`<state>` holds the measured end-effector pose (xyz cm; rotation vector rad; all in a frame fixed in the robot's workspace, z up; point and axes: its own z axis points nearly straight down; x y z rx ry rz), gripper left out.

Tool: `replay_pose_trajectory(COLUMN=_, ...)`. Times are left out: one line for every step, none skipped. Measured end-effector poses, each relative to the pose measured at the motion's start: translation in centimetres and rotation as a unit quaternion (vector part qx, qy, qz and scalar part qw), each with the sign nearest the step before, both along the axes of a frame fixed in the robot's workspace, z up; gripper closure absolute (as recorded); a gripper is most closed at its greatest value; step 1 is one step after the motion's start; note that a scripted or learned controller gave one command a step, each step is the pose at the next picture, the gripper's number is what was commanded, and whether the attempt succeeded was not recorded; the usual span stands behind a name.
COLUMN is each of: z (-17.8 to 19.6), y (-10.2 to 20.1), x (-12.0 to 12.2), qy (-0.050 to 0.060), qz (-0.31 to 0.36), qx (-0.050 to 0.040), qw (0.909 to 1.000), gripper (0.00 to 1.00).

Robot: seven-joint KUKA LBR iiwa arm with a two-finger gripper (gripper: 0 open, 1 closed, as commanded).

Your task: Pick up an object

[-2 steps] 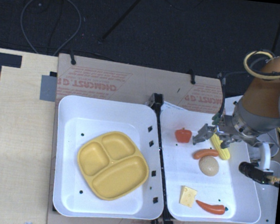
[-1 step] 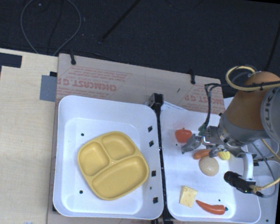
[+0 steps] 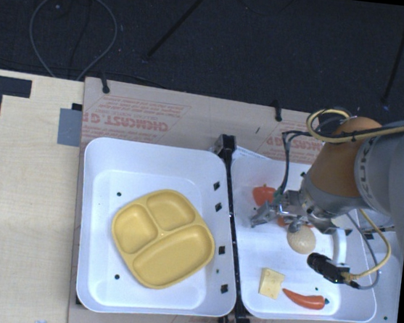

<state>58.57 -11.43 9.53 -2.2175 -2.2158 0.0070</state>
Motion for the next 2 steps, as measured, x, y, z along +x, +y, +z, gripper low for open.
replay_pose_trajectory(z=-0.8, y=0.0, x=0.0, qy=-0.002, qz=-0.002, qx=-0.0002, qw=1.0, gripper=0.0)
replay_pose_trajectory(z=0.3, y=-0.1, x=0.0, qy=-0.002, qz=-0.004, qx=0.0, qw=1.0, gripper=1.0)
